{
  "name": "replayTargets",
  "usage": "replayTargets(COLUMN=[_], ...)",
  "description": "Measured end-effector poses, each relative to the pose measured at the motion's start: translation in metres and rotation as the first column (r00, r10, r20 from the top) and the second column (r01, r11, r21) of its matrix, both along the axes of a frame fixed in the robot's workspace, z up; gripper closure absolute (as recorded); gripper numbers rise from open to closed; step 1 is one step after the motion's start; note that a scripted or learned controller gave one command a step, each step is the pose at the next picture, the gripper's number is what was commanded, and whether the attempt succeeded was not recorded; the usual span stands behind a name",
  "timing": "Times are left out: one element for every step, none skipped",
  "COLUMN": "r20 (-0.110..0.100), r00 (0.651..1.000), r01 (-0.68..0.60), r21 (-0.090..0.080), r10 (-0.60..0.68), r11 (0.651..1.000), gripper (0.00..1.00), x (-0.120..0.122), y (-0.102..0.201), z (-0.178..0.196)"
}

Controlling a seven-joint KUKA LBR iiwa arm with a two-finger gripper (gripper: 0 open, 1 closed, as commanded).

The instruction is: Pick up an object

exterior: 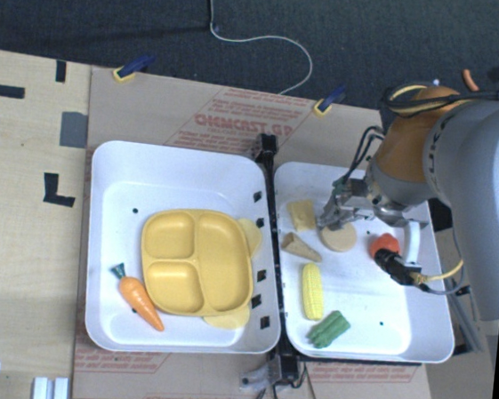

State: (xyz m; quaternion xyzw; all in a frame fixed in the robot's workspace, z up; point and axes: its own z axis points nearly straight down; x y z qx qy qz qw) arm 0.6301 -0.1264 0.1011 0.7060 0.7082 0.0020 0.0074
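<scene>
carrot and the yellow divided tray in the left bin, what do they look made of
Carrot: likely moulded plastic toy food, with flat uniform orange and a stiff green top. Yellow divided tray: probably plastic too, with a smooth, slightly glossy single-colour surface and rounded moulded compartments.

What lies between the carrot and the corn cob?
In the camera view, the yellow divided plate in the left bin sits between the carrot and corn cob, then the bins' shared wall.

wooden bench [12, 239], cardboard sheet [232, 116], two white bins [114, 170] side by side
</scene>
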Motion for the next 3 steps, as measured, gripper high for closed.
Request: replayTargets(r20=[-0.01,-0.009,-0.014], r00=[1.0,1.0,1.0], r01=[0.002,0.002,0.002], r21=[0.007,0.007,0.007], r10=[-0.002,-0.002,-0.002], r11=[1.0,1.0,1.0], gripper=[1.0,1.0,1.0], x=[-0.004,-0.003,-0.003], y=[0.002,0.002,0.002], z=[0.062,0.125,0.123])
